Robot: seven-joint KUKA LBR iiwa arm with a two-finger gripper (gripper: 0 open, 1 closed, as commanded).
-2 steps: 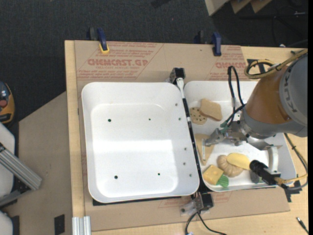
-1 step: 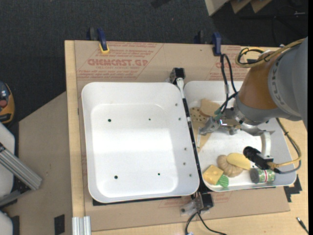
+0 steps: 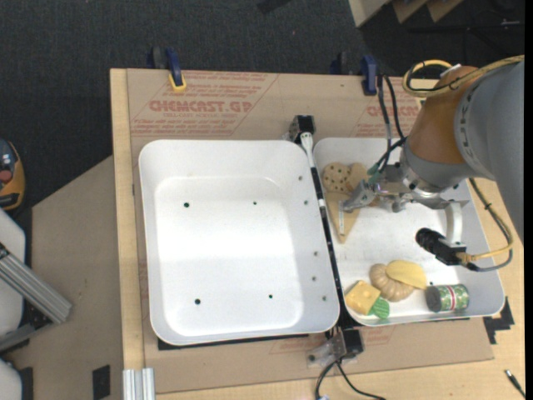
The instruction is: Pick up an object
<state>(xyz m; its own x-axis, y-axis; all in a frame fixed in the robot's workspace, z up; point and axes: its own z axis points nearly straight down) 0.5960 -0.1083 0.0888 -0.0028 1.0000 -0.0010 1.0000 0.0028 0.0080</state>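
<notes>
tool: the tool [image 3: 360, 198] is down low in the right bin [image 3: 483, 248], near its left wall; can't tell its state from up here
target: probably the cone [image 3: 341, 220] or cookie [image 3: 336, 177] just beside it, at the bin's far-left corner
other stuff: can [image 3: 447, 297], cheese wedge [image 3: 361, 297] and peanut [image 3: 389, 280] bunched along the near edge
left bin: the left bin [image 3: 158, 223] sits next door on the desk [image 3: 125, 140], likely the drop spot

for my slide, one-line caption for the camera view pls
KUKA arm's gripper low over the right bin beside a cookie, toy food and a can clustered at the bin's near edge.
</notes>
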